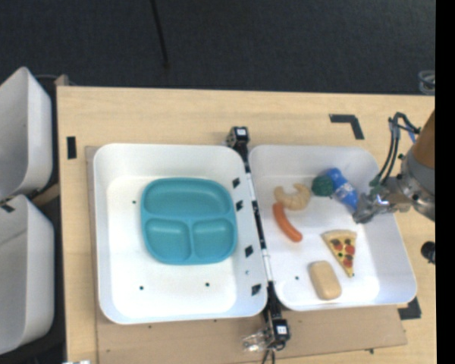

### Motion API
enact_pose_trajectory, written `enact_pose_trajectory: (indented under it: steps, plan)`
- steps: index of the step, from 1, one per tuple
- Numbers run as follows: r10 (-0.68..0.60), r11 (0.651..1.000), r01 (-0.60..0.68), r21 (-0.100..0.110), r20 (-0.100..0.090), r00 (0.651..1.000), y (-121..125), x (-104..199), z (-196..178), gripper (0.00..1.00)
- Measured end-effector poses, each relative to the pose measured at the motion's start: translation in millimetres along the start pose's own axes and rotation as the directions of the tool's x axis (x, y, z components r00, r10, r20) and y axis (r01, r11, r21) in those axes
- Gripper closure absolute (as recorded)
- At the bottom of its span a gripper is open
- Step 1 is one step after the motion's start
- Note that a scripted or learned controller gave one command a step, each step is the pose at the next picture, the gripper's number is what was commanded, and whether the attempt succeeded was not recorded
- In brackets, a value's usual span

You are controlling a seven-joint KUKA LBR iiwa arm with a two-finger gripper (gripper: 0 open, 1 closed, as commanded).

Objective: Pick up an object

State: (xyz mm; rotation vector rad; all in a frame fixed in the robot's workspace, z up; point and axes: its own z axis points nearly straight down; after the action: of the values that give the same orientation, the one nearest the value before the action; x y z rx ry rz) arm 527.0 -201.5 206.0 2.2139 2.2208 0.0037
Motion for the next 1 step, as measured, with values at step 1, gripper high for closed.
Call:
enact_pose_trajectory:
  steps: [1]
  plan:
    - [0.0,1.0,0.0,-0.002,0.001,1.0,3.8,-6.5,-63.2,1.0]
